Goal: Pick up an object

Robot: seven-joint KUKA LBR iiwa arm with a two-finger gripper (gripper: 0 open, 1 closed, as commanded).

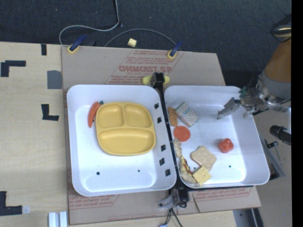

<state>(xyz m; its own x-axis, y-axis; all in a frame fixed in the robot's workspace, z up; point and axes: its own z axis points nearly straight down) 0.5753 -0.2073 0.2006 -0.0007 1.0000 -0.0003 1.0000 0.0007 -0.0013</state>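
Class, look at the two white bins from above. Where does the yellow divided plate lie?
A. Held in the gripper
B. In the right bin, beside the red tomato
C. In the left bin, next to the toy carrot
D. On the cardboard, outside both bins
C: the yellow divided plate sits in the left bin, with the toy carrot along its left edge.

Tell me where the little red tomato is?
The red tomato sits in the right bin, near its right wall, beside the toast slice.
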